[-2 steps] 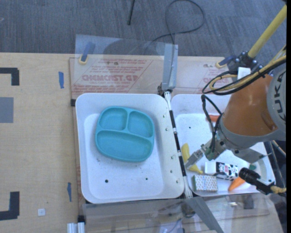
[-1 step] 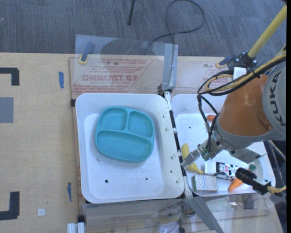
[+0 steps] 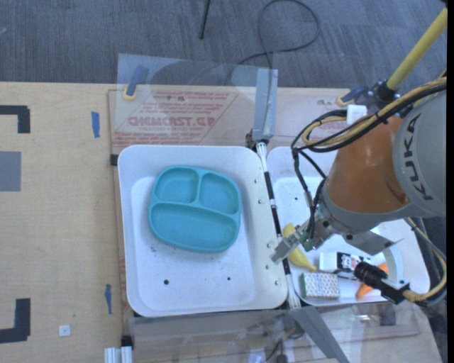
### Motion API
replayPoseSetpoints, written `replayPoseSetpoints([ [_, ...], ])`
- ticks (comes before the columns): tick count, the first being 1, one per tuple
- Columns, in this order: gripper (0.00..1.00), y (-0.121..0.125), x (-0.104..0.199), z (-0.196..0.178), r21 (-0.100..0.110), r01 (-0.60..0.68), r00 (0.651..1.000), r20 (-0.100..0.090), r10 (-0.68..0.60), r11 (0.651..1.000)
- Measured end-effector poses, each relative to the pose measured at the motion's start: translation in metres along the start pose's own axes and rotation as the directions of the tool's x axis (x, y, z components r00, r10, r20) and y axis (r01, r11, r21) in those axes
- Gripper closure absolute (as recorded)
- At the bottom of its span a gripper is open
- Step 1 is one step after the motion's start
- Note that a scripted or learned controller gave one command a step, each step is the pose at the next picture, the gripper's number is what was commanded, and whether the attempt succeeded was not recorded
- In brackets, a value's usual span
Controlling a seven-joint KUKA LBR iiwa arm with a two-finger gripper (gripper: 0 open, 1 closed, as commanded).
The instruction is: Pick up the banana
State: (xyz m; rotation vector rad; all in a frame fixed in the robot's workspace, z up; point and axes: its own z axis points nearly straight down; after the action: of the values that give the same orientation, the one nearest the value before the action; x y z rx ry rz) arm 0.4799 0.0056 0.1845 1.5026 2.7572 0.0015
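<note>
1. Clutter lines the near edge of the right-hand bin: a speckled square pad, a small orange item and a black-and-white packet, all lying close together.
2. Just beyond them, the banana lies in the right bin's near left corner, hard against the wall shared with the left bin. Only yellow patches of it show on either side of the gripper, which sits directly over it.
3. Whether the claw is open or closed, and whether it has hold of the fruit, cannot be told from this angle.
4. Above the gripper, the arm's orange band and grey casing cover much of the right bin, with black and yellow cables looped around them.
5. To the left, a teal divided plate rests flat in the middle of the left bin, well apart from the banana.
6. Farther back, a clear sheet with red lettering lies on the wooden bench, touching the left bin's far rim.
7. Beyond the bench, a black cable curls across grey carpet.
</note>
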Motion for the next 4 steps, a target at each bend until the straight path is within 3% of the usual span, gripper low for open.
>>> replayPoseSetpoints([
  [1, 0.00, 0.030, 0.023, 0.000, -0.001, 0.097, 0.995, 0.001, -0.097, 0.995],
  [2, 0.00, -0.033, -0.050, 0.000, 0.001, 0.062, 0.998, -0.001, -0.062, 0.998],
  [3, 0.00, 0.002, 0.003, 0.000, 0.001, 0.100, 0.995, -0.002, -0.100, 0.995],
  [4, 0.00, 0.001, 0.000, -0.114, -0.002, 0.326, 0.945, 0.003, -0.326, 0.945],
])
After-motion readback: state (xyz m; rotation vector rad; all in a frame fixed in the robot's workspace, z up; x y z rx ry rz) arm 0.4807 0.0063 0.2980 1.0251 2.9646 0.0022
